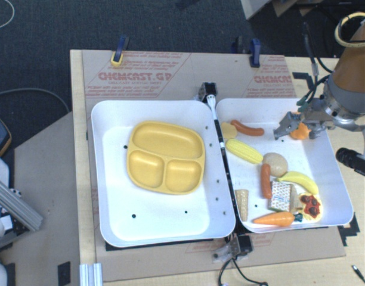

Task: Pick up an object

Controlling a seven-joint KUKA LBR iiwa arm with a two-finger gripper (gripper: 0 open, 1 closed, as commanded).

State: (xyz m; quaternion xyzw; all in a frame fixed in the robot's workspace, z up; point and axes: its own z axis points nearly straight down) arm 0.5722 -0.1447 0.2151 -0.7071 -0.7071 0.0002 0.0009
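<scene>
Orange fruit [300, 132] lies in the right bin [340, 177], top corner, beside my gripper [294, 126]; whether it sits between the fingers I cannot tell. Nothing reads as lifted yet. Corn [243, 152], banana [300, 181], carrot [274, 220] lie untouched; pick pending.

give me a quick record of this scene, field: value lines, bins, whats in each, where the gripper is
left bin: yellow divided plate
right bin: two sausages, corn cob, potato, banana, carrot, other small food toys
gripper: above the right bin's far right part, an orange object at its tips
grasp: cannot tell
</scene>
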